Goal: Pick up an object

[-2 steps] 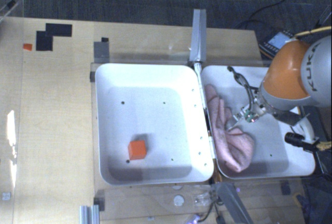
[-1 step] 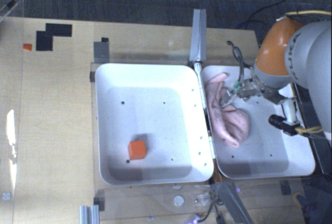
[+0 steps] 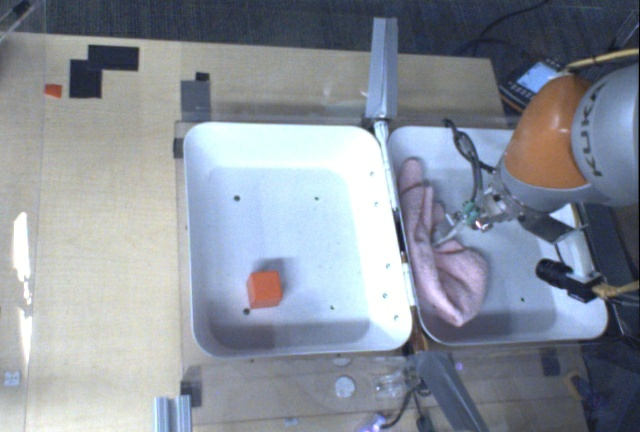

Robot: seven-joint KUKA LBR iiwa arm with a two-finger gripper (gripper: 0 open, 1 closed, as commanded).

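Pink crumpled cloth (image 3: 440,250) lies along the left side of the right white bin (image 3: 560,320), running from far to near beside the divider. Just to its right sits the hand (image 3: 470,217), low over the cloth's right edge; whether it touches or grips the fabric cannot be told, nor how it is set. The grey arm with its orange band (image 3: 545,145) reaches in from the right above that bin. Further left, the left white bin (image 3: 280,160) holds a small orange cube (image 3: 265,289) near its near-left corner. Both bins rest on the pale wooden counter (image 3: 100,250).
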